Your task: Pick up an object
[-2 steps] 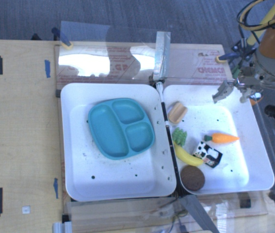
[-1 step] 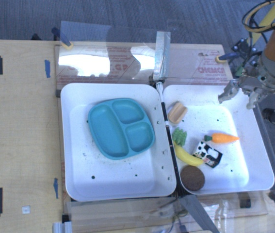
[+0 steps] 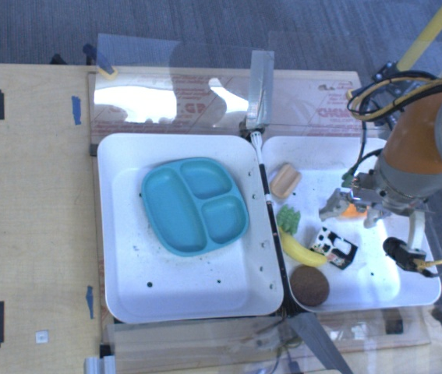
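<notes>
Your gripper (image 3: 353,206) hangs over a small orange object (image 3: 351,211) in the right bin (image 3: 415,291); I cannot tell its state. The black-and-white toy (image 3: 334,247) and banana (image 3: 301,249) sit just nearer and left, so a drifting descent could nudge them or close on nothing.

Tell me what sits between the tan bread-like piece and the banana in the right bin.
In the camera view, a green leafy toy lies between the tan bread-like piece and the banana, close against the divider side of the right bin.
</notes>
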`<state>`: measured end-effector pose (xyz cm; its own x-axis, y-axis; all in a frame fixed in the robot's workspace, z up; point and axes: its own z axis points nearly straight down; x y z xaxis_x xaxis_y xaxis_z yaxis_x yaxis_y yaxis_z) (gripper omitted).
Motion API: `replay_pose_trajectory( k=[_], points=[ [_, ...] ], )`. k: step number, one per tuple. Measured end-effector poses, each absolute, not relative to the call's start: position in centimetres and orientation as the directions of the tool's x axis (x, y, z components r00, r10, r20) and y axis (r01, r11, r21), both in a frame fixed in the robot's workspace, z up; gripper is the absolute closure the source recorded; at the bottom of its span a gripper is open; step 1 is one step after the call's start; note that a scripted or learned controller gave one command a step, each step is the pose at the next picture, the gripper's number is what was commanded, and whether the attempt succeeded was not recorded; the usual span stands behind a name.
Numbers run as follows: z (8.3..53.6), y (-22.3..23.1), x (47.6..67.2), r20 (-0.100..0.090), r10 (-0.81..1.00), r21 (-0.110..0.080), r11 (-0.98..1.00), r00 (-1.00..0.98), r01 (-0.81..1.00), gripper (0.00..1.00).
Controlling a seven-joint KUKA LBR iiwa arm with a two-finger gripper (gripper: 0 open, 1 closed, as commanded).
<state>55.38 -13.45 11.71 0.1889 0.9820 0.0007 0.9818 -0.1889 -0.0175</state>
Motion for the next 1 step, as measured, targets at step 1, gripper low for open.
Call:
replay_pose_trajectory(
  k=[1],
  points=[
    [8.67,-12.36,50.78,-0.002,1.0,0.006,-0.025,0.025,1.0,0.0]
  ],
)
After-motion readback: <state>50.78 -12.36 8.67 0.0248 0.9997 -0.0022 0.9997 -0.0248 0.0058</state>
